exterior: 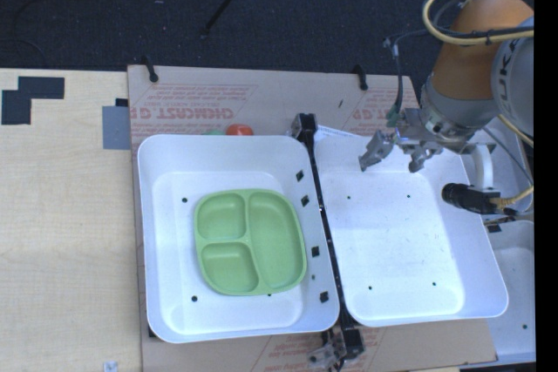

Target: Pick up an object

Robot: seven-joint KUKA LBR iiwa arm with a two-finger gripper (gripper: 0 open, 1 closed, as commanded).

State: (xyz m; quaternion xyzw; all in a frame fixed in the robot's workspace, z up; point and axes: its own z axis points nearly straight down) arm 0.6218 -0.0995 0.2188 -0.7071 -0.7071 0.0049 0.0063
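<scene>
Over right bin's (pixel 410 309) far rim | gripper (pixel 399 154) spread, nothing held | green tray (pixel 250 241) mid left bin (pixel 166 187)

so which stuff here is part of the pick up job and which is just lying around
Belongs to the job:
- green divided plate, lying in the left bin
- gripper, fingers spread, over the right bin

Just lying about:
- small orange-red object behind the left bin, on the cardboard sheet
- black clamps between the bins

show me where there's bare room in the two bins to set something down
The right bin has bare white floor from the black divider to its right rim; the gripper hangs over its far edge. In the left bin, the green divided plate takes the middle, leaving narrow strips along the rims.
</scene>
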